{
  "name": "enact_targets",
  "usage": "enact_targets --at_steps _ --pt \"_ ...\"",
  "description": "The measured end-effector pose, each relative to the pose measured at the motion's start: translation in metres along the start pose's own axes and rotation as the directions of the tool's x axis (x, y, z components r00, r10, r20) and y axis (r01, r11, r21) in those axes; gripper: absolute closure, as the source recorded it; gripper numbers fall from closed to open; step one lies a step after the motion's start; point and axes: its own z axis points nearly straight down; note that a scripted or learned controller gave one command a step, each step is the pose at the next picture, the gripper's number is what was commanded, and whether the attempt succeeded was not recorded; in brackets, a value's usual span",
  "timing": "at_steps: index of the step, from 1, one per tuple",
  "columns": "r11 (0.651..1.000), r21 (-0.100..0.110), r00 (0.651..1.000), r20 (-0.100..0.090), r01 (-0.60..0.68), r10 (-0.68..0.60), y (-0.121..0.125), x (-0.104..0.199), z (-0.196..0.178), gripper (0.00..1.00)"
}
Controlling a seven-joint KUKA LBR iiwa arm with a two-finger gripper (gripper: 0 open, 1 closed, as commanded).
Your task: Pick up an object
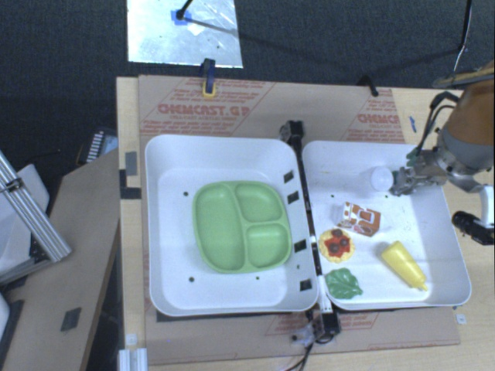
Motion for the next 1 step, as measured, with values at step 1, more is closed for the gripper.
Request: enact_targets --at_steps 1 --pt "1.0 0.001 1.0 0.0 0.001 -0.001 -0.0045 0.0072 -0.057 1.0"
